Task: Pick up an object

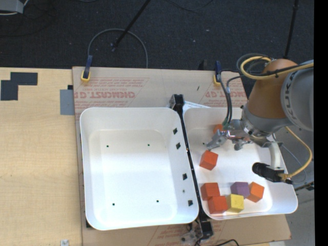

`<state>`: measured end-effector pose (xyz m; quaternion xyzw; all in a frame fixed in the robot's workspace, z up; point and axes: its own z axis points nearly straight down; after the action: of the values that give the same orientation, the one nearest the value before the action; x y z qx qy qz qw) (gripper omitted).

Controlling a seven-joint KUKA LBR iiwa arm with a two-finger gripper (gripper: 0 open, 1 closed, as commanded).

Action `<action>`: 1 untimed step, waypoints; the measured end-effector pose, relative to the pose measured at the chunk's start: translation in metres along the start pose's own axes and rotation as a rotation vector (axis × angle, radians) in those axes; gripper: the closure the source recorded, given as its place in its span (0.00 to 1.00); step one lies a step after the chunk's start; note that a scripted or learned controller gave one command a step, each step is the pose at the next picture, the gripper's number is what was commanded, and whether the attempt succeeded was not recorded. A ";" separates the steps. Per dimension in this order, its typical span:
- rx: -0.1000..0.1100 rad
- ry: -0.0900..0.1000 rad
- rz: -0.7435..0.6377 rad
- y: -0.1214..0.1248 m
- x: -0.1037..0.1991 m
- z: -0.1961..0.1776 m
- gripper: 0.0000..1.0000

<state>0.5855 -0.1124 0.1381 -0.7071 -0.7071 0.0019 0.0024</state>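
We can make out one piece of printing, red letters on the cardboard sheet [128, 88] that lies under the two bins. It stands upside down and mirrored from where we look, just above the far rim of the left bin. We read it roughly as "CHEMCAST GP", though the last letters are unsure. Fainter red print repeats at the right [215, 93], too blurred to read.

This looks like a robotics lab. Two white bins [134, 118] sit on cardboard sheets [148, 88] clamped to a wooden bench [36, 152], with loose cables [118, 35] trailing over dark carpet [205, 19] behind.
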 end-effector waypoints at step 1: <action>-0.009 -0.001 0.000 0.002 0.000 0.031 0.00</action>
<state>0.5869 -0.1128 0.1069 -0.7072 -0.7070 -0.0010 -0.0014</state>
